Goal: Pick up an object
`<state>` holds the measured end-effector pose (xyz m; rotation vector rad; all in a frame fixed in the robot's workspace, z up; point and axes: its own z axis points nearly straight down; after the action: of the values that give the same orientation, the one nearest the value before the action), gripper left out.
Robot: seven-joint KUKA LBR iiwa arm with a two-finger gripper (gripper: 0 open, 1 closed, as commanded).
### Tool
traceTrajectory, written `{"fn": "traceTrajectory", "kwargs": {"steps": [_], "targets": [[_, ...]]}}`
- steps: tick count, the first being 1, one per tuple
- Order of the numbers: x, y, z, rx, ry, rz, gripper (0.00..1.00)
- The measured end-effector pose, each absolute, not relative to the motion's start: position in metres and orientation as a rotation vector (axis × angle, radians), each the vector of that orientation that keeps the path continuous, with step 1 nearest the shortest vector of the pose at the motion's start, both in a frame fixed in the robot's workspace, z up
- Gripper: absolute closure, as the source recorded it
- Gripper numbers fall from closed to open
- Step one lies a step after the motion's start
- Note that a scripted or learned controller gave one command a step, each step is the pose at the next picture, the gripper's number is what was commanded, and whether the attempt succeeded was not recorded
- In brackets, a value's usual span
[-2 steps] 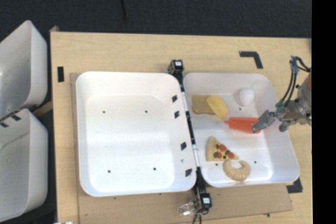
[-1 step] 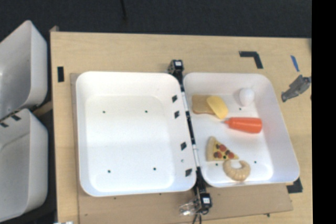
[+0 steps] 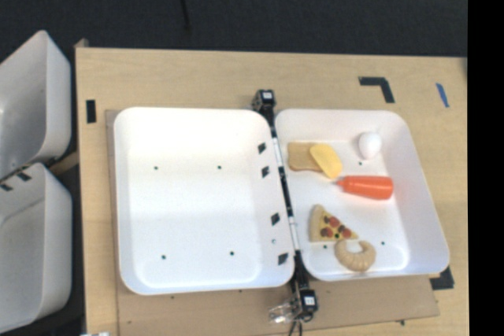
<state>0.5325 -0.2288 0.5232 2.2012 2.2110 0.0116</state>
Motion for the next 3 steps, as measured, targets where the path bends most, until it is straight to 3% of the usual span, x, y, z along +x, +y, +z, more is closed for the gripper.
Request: {"fn": "traceTrajectory", "kwargs": {"steps": [1, 2, 3], "targets": [[0.637, -0.227, 0.552, 2.209, 2.222, 0.003, 0.00], [0.688, -0.182, 0.305, 2.227, 2.235, -0.012, 0.00], [0.669, -0.130, 0.488, 2.200, 2.216, 0.021, 0.00]]}}
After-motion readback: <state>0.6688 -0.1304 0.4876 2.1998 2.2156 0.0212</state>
